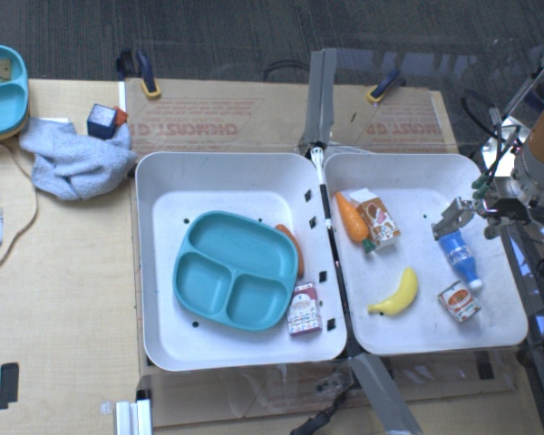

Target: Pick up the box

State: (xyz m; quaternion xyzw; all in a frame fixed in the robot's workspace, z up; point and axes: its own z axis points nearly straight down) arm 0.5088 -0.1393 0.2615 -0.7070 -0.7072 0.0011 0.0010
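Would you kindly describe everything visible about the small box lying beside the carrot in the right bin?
The small white carton with a brown-orange printed face looks like printed cardboard. It lies on the floor of the right white bin, in its upper left part, tilted at a slant. Its left edge rests against the orange carrot. It looks intact and closed. The gripper is off to its right, apart from it.

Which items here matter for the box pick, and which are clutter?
Job:
- box, right bin, beside the carrot
- box, left bin, against the teal tray
- end effector, over the right bin

Lying about:
- carrot
- banana
- blue bottle
- small can
- teal tray
- grey cloth
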